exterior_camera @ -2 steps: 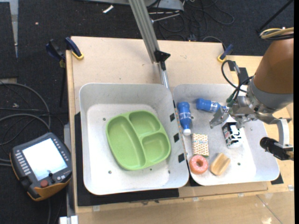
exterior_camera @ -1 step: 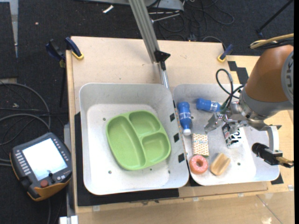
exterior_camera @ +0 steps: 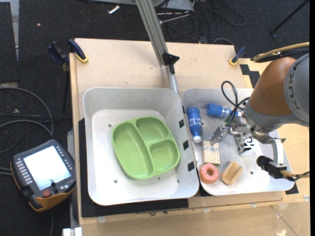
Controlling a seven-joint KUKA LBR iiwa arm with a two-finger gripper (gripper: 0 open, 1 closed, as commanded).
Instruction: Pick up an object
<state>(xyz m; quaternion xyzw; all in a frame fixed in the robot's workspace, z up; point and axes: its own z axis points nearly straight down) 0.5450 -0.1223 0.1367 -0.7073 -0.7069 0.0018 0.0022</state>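
1. The gripper (exterior_camera: 229, 133) hangs over the right bin (exterior_camera: 256, 180), carried by the grey arm (exterior_camera: 275, 95) with its orange band that comes in from the right.
2. Whether the gripper is released or clenched cannot be told from this slanted view; nothing is seen grasped in it.
3. Just left of the gripper and slightly below it lies a checkered packet (exterior_camera: 211, 154), close to the gripper but not clearly touching.
4. Further left stands a blue bottle (exterior_camera: 194, 123) with a white cap, lying lengthwise near the bin's left wall.
5. Above the gripper, partly tucked under the arm, is a second blue object (exterior_camera: 216, 110).
6. Below the gripper, a pink doughnut (exterior_camera: 210, 172) and a tan bread-like block (exterior_camera: 231, 173) lie side by side near the bin's front edge.
7. Well to the left, the left bin (exterior_camera: 98, 107) holds a green divided plate (exterior_camera: 146, 147).
8. Both bins rest on the counter (exterior_camera: 123, 63).
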